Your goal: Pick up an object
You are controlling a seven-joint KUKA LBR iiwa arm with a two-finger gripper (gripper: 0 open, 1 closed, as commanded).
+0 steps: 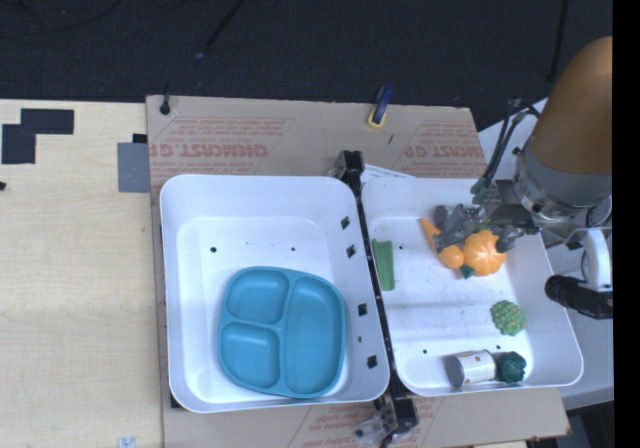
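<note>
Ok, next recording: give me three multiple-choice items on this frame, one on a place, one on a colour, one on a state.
1. Where does the divided plate lie?
A. In the left bin
B. In the right bin
C. On the cardboard

2. What colour is that plate?
A. Red
B. Blue
C. Yellow

3. How does the small can rest in the right bin?
A. Upright
B. On its side
C. Stacked on the orange toy

Answers:
1. A, the plate sits inside the left bin, towards its near edge.
2. B, all its compartments are light blue.
3. B, the can's round end faces sideways near the bin's near wall, apart from the orange toy by the gripper.
</note>
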